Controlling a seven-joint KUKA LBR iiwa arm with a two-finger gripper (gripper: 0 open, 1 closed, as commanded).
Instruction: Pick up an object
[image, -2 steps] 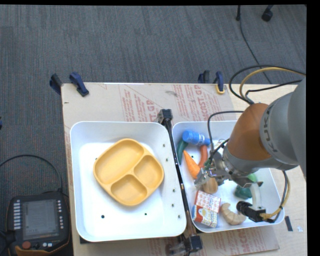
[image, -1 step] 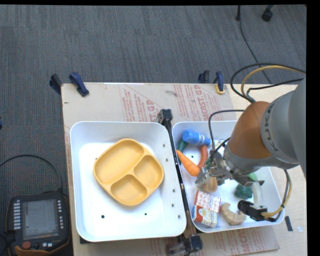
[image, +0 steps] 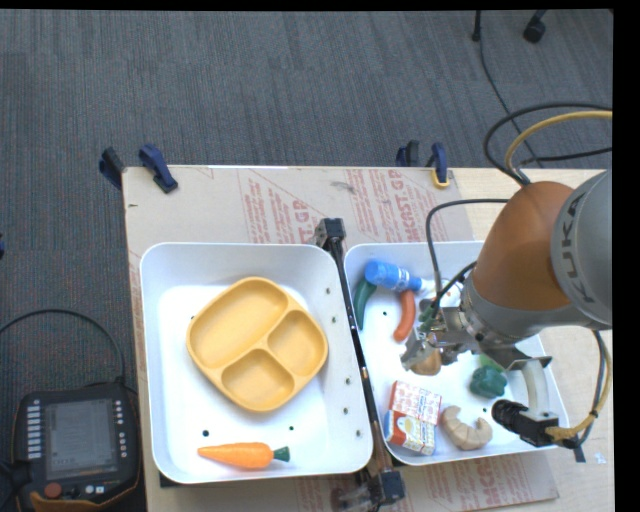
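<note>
My gripper (image: 424, 347) hangs low over the middle of the right bin (image: 455, 252), under the orange wrist band. Right below its tip lies a small tan object (image: 428, 364), partly covered by the gripper. Close by are an orange-red sausage shape (image: 404, 316), a blue bottle (image: 386, 275) and a dark green piece (image: 360, 297) to the left. A green lump (image: 489, 380) sits on the right. A red and white carton (image: 413, 415) and a tan croissant shape (image: 467, 429) lie at the front.
The left bin (image: 160, 290) holds a yellow divided plate (image: 258, 343) and an orange carrot (image: 240, 455) at its front. A black divider (image: 352, 320) runs between the bins. Clamps (image: 155, 165) grip the bench's back edge. A teach pendant (image: 65, 440) lies at the lower left.
</note>
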